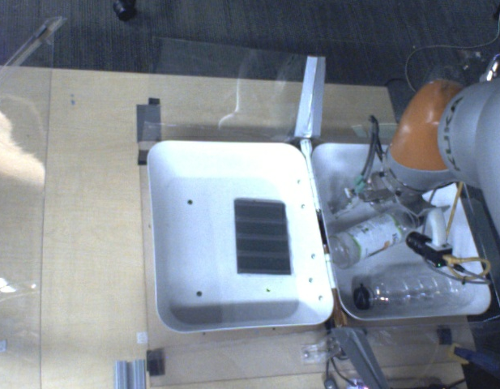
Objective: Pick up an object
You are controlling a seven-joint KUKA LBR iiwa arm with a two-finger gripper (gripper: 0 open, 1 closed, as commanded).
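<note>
step: arm (468, 128) low in right bin (335, 164); reaching among bottles
gripper: (378, 191) state cannot tell
target: labelled bottle (367, 237) just beside it; clear bottle (412, 292) nearer front wall
next: likely settle on one, then lift

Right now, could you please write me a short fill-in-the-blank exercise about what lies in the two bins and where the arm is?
1. The dark ribbed rectangular pad lies in the ____ bin as the camera sees it.
2. The clear plastic bottle with the dark cap lies on its ____ along the right bin's near edge.
3. The arm's orange band hangs above the ____ bin.

Missing words: left; side; right
</note>
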